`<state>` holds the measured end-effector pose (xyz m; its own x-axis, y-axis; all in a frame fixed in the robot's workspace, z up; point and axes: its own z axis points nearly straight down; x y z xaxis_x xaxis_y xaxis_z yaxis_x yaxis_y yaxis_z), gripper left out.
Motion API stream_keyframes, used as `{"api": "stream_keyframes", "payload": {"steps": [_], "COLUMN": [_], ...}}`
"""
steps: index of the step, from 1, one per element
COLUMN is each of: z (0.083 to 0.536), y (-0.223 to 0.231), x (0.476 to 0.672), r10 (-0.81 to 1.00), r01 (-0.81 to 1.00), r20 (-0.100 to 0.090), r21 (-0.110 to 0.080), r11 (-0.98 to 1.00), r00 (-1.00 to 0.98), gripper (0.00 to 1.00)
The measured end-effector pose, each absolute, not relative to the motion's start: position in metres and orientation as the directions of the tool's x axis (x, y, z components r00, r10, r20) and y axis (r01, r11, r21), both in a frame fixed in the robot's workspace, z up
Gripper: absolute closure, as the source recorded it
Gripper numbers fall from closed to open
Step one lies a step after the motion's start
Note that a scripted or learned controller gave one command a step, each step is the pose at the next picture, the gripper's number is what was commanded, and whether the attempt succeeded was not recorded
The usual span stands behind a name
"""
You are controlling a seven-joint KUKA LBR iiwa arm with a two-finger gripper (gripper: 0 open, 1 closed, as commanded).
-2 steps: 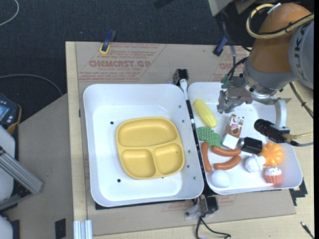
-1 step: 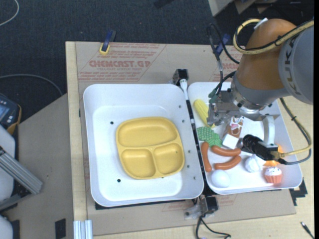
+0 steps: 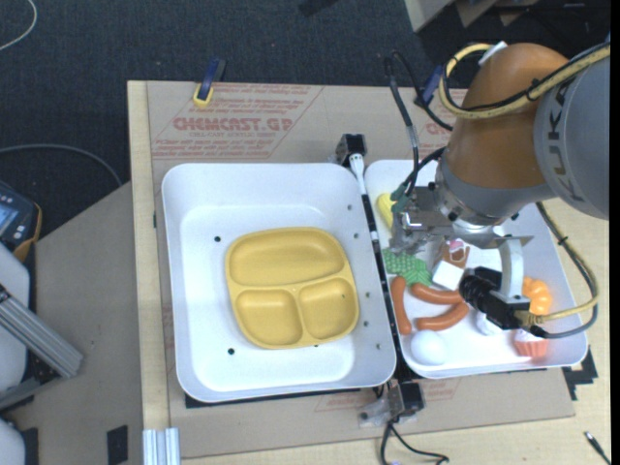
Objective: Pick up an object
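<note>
Camera view: the arm (image 3: pixel 523 114) hangs over the right bin (image 3: pixel 567 352), with the gripper (image 3: pixel 455 260) low among the objects; I cannot tell its state. The left bin (image 3: pixel 184 260) carries a yellow divided tray (image 3: pixel 289 287), well apart from the gripper. Just beside the gripper lie a sausage (image 3: pixel 441 319), a green piece (image 3: pixel 404 263) and a white egg (image 3: pixel 428 346).

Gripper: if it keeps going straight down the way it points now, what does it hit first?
Most likely the sausages in the right bin, or the white block beside them. The gripper points down over that cluster. Its wrist hides the tips and depth is unclear, so this is a guess.
</note>
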<state>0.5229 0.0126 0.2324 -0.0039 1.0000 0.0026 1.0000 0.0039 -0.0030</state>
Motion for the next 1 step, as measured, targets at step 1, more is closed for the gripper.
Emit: {"api": "stream_keyframes", "payload": {"steps": [1], "z": [0.2338], "y": [0.0171], "x": [0.5319], "r10": [1.0], "r01": [1.0], "r20": [0.0], "r21": [0.002], "r11": [0.002], "r00": [-0.002], "gripper": [1.0]}}
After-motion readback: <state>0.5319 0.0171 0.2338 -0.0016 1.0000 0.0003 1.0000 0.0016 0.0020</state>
